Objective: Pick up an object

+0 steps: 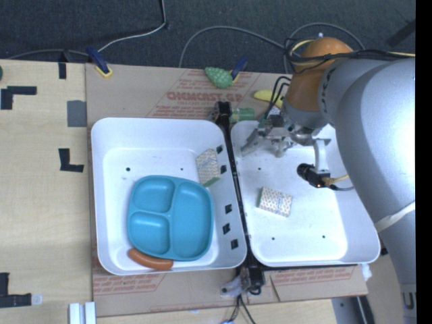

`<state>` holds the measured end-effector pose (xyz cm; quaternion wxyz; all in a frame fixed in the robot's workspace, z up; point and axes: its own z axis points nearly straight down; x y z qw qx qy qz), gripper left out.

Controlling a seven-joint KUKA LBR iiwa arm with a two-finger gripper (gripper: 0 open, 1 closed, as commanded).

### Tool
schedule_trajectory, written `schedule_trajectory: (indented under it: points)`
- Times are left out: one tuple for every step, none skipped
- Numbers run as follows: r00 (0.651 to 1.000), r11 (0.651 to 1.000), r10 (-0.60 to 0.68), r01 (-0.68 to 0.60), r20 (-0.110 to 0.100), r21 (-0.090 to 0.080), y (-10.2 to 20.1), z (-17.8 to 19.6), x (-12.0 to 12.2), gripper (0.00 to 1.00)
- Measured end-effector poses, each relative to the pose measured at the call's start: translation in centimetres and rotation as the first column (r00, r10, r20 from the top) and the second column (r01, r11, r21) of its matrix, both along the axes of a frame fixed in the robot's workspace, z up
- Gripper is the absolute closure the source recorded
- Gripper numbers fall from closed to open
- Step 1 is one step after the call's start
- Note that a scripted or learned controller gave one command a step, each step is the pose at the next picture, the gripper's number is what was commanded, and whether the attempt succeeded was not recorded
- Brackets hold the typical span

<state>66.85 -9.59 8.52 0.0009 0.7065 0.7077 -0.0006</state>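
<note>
The fingers [258,138] sit low at the back of the right bin [351,245], close beside the black divider [233,181] that runs between the two bins. Their metal tips are a blur of grey against the white floor, and whether they are parted or closed cannot be told; nothing can be seen between them. Behind them the wrist rises into the orange band [317,69], and the thick grey arm [378,133] sweeps off toward the right edge of the view, covering the bin's right side. A small black fitting with a cable [316,175] hangs beneath the wrist over the bin floor.

The nearest loose object is a speckled sponge block [275,201], lying flat near the middle of the right bin, apart from the fingers and toward the front.

Across the divider, the left bin [108,181] carries a blue divided plate [170,217] on its floor. An orange sausage-shaped toy [150,260] lies along the plate's front edge, touching it. A second speckled block [208,163] leans at the bin's right side, next to the divider and just behind the plate.

Both bins rest on a cardboard sheet [135,93] on the wooden surface [40,201]. Behind the bins, a green object [219,77] lies on the cardboard and a yellow one [266,95] shows near the wrist.
</note>
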Motion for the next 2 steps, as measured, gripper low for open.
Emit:
schedule_trajectory:
  points:
    - [1.000, 1.000, 0.000, 0.000, 0.001, 0.000, -0.24, 0.01, 0.02, 0.00]
    - [1.000, 1.000, -0.001, 0.001, 0.000, -0.001, -0.04, 0.01, 0.00, 0.00]
